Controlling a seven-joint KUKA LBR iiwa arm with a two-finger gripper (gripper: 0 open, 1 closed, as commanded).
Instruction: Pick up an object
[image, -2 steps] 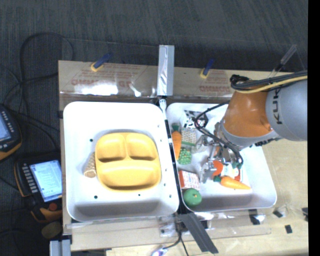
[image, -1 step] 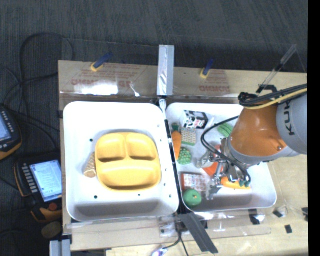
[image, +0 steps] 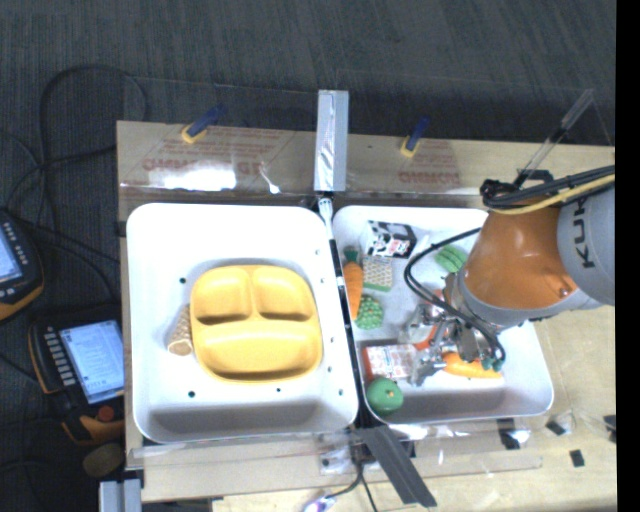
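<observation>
My gripper (image: 440, 352) is low in the right bin (image: 530, 395), under the orange wrist band. It hangs over the bin's front middle. An orange carrot-like piece (image: 472, 369) lies right beside it on the near right. A red packet (image: 386, 360) lies just to its left. A green apple (image: 384, 396) sits at the bin's front left corner. Further back lie a long carrot (image: 352, 285), a beige waffle-patterned piece (image: 377, 272), a green bumpy piece (image: 369, 313) and a black-and-white carton (image: 389, 239). A green object (image: 452, 257) is partly hidden behind the arm.
The left bin (image: 160, 400) holds a yellow divided tray (image: 256, 320) with a tan cone (image: 180, 333) against its left side. A metal divider (image: 332, 140) stands behind the bins. Cables loop over the arm at the right.
</observation>
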